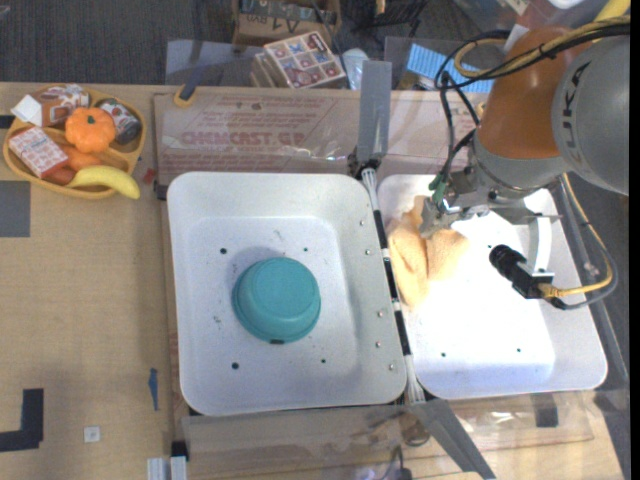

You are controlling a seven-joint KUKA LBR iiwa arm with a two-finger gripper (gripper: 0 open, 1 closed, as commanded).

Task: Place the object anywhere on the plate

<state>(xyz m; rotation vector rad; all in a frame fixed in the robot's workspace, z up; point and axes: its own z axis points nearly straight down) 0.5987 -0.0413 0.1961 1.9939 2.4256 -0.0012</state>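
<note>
Looking from the bench's near edge, I take the teal round plastic plate [277, 299] as my landmark: it lies upside-down-looking, dome up, in the middle of the left shallow white bin [200, 218]. Right of the plate, across the divider, sits the right shallow white bin [520, 358], brightly lit. The pale yellow-tan soft lumpy object [418, 253] rests against that bin's wall nearest the plate, slightly farther back than the plate.

My two-finger gripper [437, 214] hangs at the object's far upper edge, right of the plate; glare and the wrist hide the fingertips, so I cannot tell how it stands or whether anything is gripped.

I judge the step is the grasp. To do it well, I would centre over the object's bulk, away from the bin wall, confirm a firm hold before lifting, then carry leftward and release low over the plate.
</note>
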